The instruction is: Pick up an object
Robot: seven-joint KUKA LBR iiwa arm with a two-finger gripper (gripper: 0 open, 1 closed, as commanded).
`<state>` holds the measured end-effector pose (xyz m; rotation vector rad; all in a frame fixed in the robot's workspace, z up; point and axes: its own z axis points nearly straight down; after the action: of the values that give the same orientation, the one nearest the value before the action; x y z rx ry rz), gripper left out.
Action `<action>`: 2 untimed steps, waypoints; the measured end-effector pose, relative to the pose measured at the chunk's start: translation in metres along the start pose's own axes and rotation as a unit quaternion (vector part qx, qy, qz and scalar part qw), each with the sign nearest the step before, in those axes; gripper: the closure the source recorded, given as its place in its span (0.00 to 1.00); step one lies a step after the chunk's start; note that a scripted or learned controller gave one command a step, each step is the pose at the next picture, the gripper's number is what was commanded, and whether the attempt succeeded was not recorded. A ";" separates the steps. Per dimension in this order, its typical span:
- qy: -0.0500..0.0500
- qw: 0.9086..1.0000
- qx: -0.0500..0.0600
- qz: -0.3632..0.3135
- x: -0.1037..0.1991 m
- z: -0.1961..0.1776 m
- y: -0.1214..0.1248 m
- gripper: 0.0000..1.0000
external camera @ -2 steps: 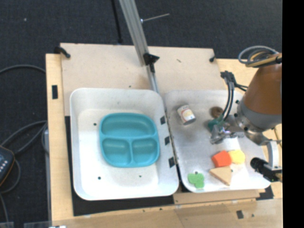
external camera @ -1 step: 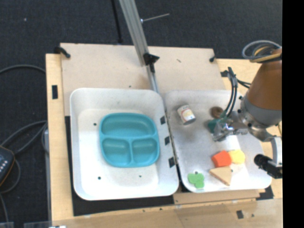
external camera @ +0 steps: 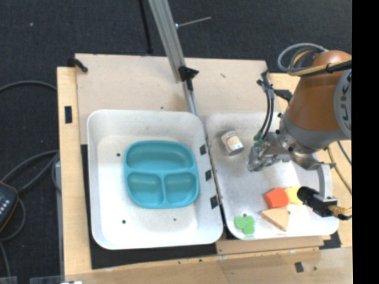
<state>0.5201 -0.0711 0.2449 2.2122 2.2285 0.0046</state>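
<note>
My gripper [external camera: 256, 161] hangs over the middle of the right bin [external camera: 237, 176], with nothing visible between its fingers. A small white jar with a red-and-yellow label [external camera: 231, 142] lies just up and left of it. Nearer the front of the same bin sit an orange block [external camera: 275, 197], a yellow piece [external camera: 292, 194] beside it, a tan wedge [external camera: 278, 219] and a green toy [external camera: 244, 223].
The left bin [external camera: 106, 158] holds a teal divided plate [external camera: 160, 174]. A metal pole [external camera: 172, 40] slants up from the bench behind the bins. Dark floor and cables surround the bench.
</note>
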 end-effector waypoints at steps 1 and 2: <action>0.001 1.000 0.001 -0.001 0.062 -0.001 0.009 1.00; 0.000 1.000 0.001 0.000 0.106 0.005 0.014 1.00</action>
<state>0.5338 0.0348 0.2398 2.2136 2.2285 0.0020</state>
